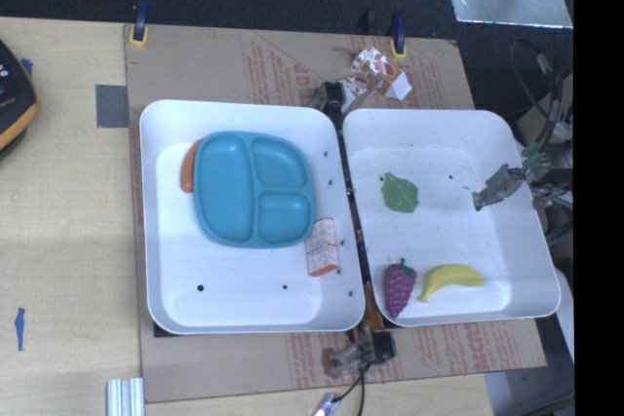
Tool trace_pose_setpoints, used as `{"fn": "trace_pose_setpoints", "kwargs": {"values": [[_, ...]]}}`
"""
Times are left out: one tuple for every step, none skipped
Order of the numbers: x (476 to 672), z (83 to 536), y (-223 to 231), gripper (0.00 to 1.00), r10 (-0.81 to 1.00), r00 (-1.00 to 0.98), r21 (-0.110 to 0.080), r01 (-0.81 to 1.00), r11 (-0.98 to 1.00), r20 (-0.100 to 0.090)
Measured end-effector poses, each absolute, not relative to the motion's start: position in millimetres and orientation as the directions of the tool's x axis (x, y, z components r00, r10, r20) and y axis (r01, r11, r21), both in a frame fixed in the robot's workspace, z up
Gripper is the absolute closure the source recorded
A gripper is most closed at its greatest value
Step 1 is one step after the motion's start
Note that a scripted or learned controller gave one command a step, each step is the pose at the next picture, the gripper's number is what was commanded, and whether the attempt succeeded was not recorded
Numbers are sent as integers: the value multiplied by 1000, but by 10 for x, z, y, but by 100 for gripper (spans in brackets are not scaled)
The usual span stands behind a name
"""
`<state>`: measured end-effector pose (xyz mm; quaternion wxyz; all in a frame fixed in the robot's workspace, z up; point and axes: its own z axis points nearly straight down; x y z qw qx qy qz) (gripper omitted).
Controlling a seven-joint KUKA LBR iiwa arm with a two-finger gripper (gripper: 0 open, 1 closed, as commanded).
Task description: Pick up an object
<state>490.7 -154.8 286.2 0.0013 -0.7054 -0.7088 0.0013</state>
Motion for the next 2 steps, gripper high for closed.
{"fn": "trace_pose_setpoints", "kwargs": {"values": [[5231, 2350, -2124, 0, 1000, -5, -4, 1000, 4, -2], [5869, 1034, -2118, 0, 1000, -6, -4, 1000, 6, -1]]}}
